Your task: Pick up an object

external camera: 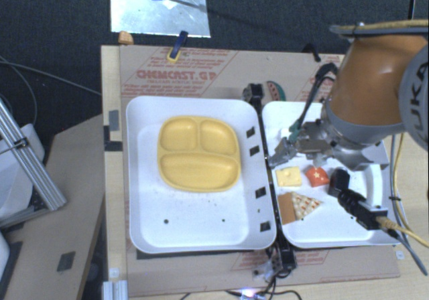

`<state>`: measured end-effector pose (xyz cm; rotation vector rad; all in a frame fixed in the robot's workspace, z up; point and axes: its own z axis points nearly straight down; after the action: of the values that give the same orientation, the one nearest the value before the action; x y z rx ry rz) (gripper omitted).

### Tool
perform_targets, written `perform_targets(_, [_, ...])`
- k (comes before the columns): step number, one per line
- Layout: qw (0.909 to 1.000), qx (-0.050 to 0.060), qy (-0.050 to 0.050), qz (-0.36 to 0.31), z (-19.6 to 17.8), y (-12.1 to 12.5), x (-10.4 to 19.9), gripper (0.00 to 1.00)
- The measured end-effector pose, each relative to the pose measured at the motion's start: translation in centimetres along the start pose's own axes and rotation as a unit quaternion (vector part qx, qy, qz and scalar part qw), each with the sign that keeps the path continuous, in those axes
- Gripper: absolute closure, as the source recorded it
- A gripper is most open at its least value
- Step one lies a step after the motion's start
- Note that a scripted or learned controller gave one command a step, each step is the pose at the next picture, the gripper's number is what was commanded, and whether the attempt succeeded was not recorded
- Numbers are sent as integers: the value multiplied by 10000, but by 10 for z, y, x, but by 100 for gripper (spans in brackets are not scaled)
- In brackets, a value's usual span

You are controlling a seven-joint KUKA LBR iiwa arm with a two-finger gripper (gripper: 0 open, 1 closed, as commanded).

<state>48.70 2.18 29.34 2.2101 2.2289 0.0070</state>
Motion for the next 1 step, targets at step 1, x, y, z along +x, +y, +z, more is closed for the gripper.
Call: perform_targets(1, [10000, -8, -1, 4, -9, 2, -2, 100])
